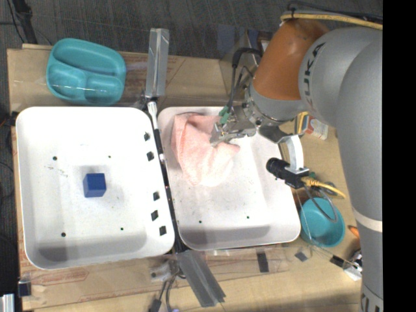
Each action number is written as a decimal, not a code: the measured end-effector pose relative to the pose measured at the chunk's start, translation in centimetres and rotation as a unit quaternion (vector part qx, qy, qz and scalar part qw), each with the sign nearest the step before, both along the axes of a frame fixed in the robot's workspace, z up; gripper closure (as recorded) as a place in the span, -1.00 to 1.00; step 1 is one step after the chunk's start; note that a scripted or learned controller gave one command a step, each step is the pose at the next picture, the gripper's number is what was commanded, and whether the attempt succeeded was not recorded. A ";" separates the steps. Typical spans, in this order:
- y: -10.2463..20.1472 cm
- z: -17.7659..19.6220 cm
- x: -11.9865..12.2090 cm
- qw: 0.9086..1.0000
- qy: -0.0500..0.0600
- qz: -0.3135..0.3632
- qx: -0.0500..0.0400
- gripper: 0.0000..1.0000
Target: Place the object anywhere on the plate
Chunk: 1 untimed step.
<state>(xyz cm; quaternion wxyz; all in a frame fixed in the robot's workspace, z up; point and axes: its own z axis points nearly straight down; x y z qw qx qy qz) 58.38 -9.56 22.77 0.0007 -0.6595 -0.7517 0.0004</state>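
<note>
A small blue cube [95,184] lies in the left bin [39,135], left of its middle. A pale pink, crumpled cloth-like thing [198,153] lies in the upper left of the right bin [273,220]. My gripper [227,132] is low over the pink thing's upper right edge, touching or nearly touching it. A teal divided plate [86,70] rests on the bench beyond the left bin's far left corner.
A teal bowl [322,221] sits on the bench just right of the right bin's near corner. A grey metal bar [156,60] stands beyond the divider between the bins. The big grey arm covers the bench's right side.
</note>
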 end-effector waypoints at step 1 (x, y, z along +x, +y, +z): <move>5.4 2.2 5.0 1.000 0.001 -0.017 0.000 1.00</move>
